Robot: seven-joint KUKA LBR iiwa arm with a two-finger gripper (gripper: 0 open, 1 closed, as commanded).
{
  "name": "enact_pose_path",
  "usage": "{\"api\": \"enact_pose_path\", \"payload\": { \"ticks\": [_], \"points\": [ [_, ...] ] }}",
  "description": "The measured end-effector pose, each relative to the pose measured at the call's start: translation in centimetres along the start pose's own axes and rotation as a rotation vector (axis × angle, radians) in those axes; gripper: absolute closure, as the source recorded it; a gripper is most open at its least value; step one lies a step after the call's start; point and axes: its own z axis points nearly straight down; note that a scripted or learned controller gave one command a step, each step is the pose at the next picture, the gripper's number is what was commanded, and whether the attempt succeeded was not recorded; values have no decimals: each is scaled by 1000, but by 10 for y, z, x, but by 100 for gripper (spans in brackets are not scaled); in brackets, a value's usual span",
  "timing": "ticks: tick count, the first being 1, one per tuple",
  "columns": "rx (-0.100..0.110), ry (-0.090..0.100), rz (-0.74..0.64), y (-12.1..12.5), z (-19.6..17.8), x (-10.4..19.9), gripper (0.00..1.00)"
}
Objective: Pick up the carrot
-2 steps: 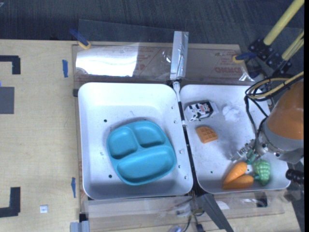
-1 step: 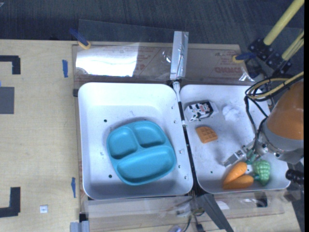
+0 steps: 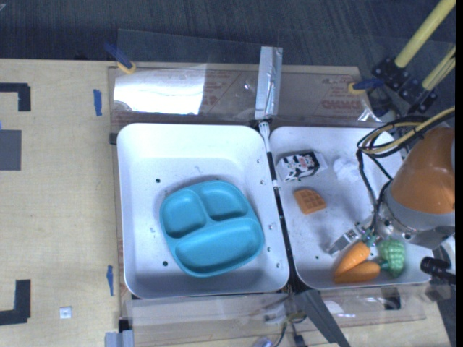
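bench (image 3: 51, 194) | on it: L white bin (image 3: 137, 165) + R white bin (image 3: 318, 262), side by side

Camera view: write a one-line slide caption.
Arm over the right bin, gripper at the carrot; blue tray in the left bin.

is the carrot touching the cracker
Apart. The camera view shows bare white bin floor between the carrot and the cracker.

Glossy blue plastic tray (image 3: 211, 227)
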Motion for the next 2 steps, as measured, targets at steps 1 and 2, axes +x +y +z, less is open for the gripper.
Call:
{"api": "enact_pose_path", "payload": {
  "ticks": [1, 2],
  "points": [
    [-1, 2, 602, -1, 1, -3, 0],
    [0, 2, 386, -3, 0, -5, 0]
  ]
}}
